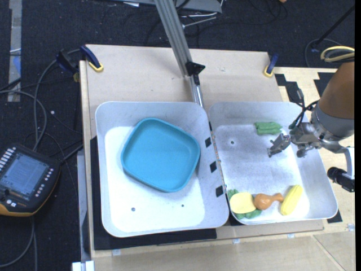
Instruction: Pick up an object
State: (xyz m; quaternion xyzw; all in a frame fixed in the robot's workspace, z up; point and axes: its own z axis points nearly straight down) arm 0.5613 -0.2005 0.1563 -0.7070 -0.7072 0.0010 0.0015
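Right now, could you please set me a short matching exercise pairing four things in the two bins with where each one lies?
Things:
1. blue square plate
2. green toy vegetable
3. yellow corn cob toy
4. gripper

Places:
A. far part of the right bin
B. over the middle of the right bin, above its floor
C. left bin
D. near right corner of the right bin, beside an orange toy

Pairs: 1-C, 2-A, 3-D, 4-B
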